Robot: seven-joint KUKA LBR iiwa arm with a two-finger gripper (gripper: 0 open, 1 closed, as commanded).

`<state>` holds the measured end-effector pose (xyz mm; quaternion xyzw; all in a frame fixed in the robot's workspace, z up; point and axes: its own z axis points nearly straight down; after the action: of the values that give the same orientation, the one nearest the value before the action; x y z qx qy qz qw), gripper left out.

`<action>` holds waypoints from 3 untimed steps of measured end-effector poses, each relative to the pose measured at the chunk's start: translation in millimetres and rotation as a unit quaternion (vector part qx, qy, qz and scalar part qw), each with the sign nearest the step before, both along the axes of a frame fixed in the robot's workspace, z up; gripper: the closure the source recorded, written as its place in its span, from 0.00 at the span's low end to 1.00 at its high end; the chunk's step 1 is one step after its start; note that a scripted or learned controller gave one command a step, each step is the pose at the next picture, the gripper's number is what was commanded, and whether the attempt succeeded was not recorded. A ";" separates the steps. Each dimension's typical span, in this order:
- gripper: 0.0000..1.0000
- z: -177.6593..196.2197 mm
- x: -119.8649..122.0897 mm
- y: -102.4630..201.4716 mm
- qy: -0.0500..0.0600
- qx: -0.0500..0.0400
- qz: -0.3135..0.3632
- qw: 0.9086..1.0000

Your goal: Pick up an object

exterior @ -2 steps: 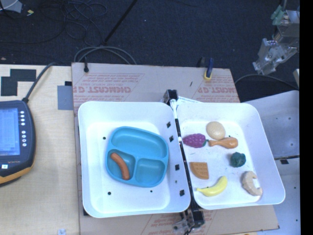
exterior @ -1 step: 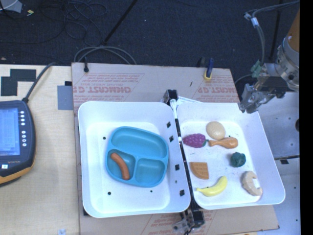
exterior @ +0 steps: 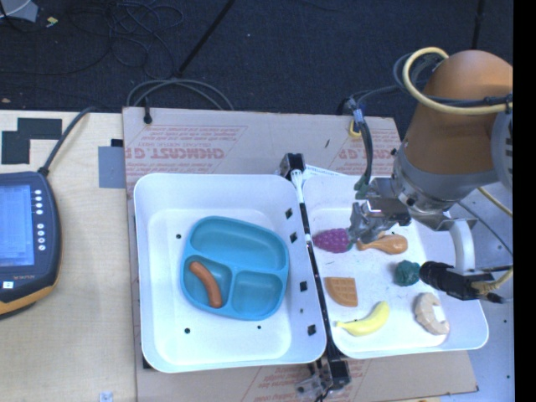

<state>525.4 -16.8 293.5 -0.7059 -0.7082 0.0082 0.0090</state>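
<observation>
Cardboard [exterior: 251, 145] lies under two white bins. Below the claw [exterior: 366, 223], nearest the camera, a banana [exterior: 366, 320] lies in the right bin [exterior: 469, 329]; purple grapes [exterior: 332, 240] lie just left of the claw, a drumstick [exterior: 383, 243] just right. Whether the claw is apart or together I cannot tell.

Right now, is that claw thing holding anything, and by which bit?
Cannot be told: the gripper sits right over the chicken drumstick, beside the purple grapes.

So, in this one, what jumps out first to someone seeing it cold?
Probably the big orange band of the arm at the upper right, its gripper low over the right bin, next to the purple grapes. Next, the bright blue divided plate in the left bin, a sausage in one compartment.
</observation>
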 end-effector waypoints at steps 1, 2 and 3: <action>1.00 -23.1 -28.5 40.7 -0.005 0.000 0.000 1.000; 1.00 92.7 -48.5 98.9 -0.014 0.000 0.002 1.000; 1.00 -88.5 1.0 88.4 -0.001 -0.003 -0.002 1.000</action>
<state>526.4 71.5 205.0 -0.7075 -0.7066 0.0096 0.0065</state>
